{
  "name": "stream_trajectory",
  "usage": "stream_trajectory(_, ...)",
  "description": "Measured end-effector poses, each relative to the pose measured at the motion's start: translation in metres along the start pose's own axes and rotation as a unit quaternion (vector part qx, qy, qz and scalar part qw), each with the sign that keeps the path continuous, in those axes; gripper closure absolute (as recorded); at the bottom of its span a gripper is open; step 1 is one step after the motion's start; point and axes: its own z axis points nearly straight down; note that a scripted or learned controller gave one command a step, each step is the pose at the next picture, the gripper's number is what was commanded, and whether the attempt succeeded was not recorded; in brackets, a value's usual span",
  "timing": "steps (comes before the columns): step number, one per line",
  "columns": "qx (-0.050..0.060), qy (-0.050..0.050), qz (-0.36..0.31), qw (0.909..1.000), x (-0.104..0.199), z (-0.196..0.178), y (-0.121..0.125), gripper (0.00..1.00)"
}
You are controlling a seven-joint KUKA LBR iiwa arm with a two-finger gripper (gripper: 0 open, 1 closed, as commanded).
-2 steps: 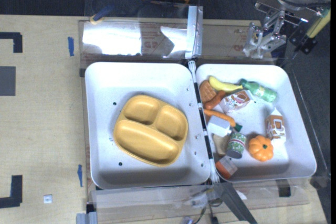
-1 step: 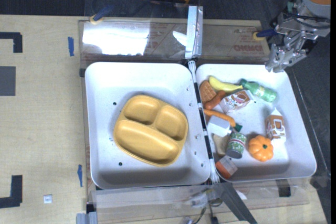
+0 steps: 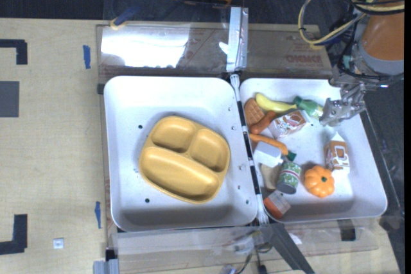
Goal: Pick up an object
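My gripper (image 3: 340, 111) hangs over the far right part of the right bin (image 3: 372, 202), open, with nothing between its fingers. Just left of it lie a green item (image 3: 308, 106) and a yellow banana (image 3: 275, 102). Below it stands a small orange-and-white carton (image 3: 337, 156). An orange pumpkin (image 3: 319, 181) and a green can (image 3: 289, 176) sit near the bin's front. A white printed packet (image 3: 287, 124), a brown waffle-like piece (image 3: 254, 112), an orange carrot (image 3: 268, 140) and a red-topped item (image 3: 277, 204) lie along the left side.
The left bin (image 3: 122, 106) holds a yellow divided plate (image 3: 185, 156). A metal divider (image 3: 236, 42) and a clear panel stand behind the bins. The arm's orange band and cables (image 3: 385, 35) rise at the far right.
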Motion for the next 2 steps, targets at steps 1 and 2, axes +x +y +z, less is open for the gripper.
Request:
stream_trajectory(1,0.004,-0.001,0.001,1.0,-0.002,-0.012,-0.002,1.0)
stream_trajectory(2,0.0,0.0,-0.183,0.9831,0.01,0.109,-0.029,1.0)
